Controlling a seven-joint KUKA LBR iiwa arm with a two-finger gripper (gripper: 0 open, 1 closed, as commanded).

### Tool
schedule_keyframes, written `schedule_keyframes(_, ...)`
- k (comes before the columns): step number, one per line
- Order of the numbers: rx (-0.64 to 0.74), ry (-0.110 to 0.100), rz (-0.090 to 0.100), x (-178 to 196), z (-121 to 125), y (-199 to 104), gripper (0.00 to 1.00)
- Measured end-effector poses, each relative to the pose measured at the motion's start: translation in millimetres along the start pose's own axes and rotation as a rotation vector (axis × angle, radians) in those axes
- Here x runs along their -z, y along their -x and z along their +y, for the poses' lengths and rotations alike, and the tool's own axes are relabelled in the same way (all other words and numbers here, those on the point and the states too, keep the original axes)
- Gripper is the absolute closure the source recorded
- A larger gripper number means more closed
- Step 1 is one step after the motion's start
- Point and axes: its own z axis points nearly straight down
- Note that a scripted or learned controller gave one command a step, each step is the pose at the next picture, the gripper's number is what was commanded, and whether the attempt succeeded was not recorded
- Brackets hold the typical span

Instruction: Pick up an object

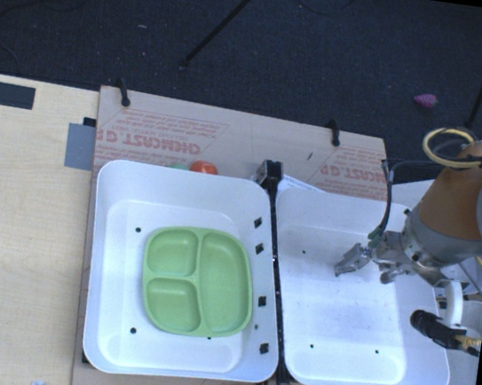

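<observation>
A light green plate point(199, 280) with three compartments lies flat in the middle of the left bin point(121, 214). My gripper point(366, 269) hangs over the upper middle of the right bin point(335, 345), well to the right of the plate. Its two fingers are spread, and nothing shows between them. One fingertip point(343, 267) points left toward the divider between the bins. A small orange object point(203, 168) sits just behind the left bin's far rim, on the cardboard.
The grey arm with its orange band point(454, 206) comes in over the right bin's right side. Black clips point(272, 178) join the bins along the middle. Cardboard point(230, 145) lies under both bins, with a light wooden bench point(10, 233) to the left.
</observation>
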Motion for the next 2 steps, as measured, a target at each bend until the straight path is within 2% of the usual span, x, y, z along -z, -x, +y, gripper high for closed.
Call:
schedule_keyframes(1, -0.001, 0.006, -0.002, -50.1, 0.1, -1.0, 0.0)
schedule_keyframes(2, -0.005, 0.006, -0.002, -37.2, 0.4, 0.0, 1.0)
